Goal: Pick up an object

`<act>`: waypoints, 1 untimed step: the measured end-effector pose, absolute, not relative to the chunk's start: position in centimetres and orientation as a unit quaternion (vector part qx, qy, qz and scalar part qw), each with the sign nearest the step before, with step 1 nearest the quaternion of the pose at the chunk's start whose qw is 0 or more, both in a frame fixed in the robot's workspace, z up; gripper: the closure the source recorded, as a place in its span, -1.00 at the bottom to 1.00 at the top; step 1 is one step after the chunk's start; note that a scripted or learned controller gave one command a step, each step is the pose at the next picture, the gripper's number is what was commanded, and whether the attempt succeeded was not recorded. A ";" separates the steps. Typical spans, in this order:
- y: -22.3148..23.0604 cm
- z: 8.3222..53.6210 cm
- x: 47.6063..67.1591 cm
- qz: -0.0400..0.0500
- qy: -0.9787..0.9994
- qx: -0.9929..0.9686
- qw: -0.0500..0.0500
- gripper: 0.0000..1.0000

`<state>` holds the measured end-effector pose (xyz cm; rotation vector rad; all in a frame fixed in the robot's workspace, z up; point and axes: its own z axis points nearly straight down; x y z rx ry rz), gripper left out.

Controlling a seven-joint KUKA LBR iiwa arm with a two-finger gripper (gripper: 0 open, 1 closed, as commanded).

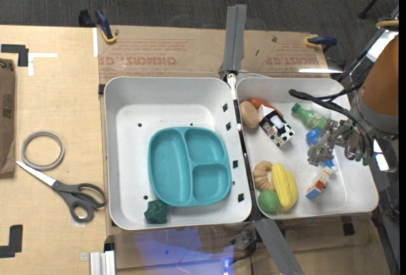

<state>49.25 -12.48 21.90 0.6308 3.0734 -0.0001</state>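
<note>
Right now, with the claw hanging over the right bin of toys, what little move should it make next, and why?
Probably lower straight down. The gripper hovers above the right bin with nothing visibly held, and a small red, white and blue block lies just below it in the view, apart from the corn.

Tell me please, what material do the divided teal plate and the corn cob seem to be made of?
The divided teal plate looks like moulded plastic: one even colour, smooth satin surface, soft rounded rims between its three compartments. The corn cob seems a plastic or rubber toy: uniform bright yellow with a slight gloss, though the view cannot settle which.
</note>
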 end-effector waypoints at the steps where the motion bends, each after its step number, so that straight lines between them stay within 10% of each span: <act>1: -11.9 11.4 57.1 0.001 0.977 0.214 0.013 1.00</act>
